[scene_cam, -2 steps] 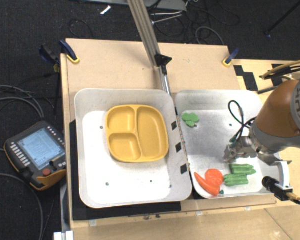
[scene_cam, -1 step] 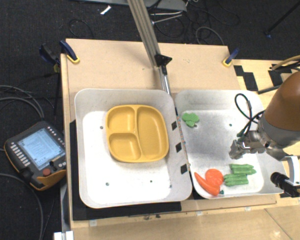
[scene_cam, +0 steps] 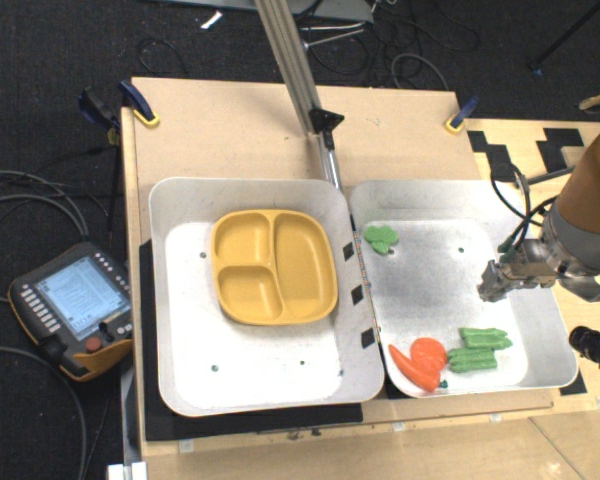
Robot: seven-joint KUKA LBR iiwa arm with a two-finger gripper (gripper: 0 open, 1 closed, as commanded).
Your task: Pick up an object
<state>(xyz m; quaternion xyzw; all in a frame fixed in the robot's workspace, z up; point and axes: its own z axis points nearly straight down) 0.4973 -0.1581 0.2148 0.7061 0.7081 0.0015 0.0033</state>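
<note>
Green, orange and red toy foods lie in the right bin (scene_cam: pixel 450 238), any of which could be picked. A small green leafy piece (scene_cam: pixel 381 238) rests alone near that bin's far left corner, close to the wall shared with the left bin. Along the near edge sits a cluster: a red tomato-like piece (scene_cam: pixel 428 353) with an orange carrot (scene_cam: pixel 410 368) touching it on its left and near side, and just to the right two green bean-like pieces (scene_cam: pixel 478 349), one stacked beyond the other. The cluster lies toward the near right corner, well apart from the leafy piece.

The hand (scene_cam: pixel 492 286) hangs over the right side of the same bin, beyond the green bean-like pieces and apart from them. It looks grey and blurred, and whether it is spread or pressed together cannot be told; nothing can be seen between its parts. The arm (scene_cam: pixel 580 218) comes in from the right edge, its orange band showing above the grey wrist.

The left bin (scene_cam: pixel 180 288) holds a yellow divided plate (scene_cam: pixel 275 266) with three compartments, lying near that bin's middle and slightly toward its far side. Both bins sit side by side on the tan counter (scene_cam: pixel 230 128), nearer its front edge. A grey pole (scene_cam: pixel 290 48) slants across the counter's far edge toward the seam between the bins. On the dark floor off the counter's left edge lies a control pendant (scene_cam: pixel 75 308) with a lit screen.
</note>
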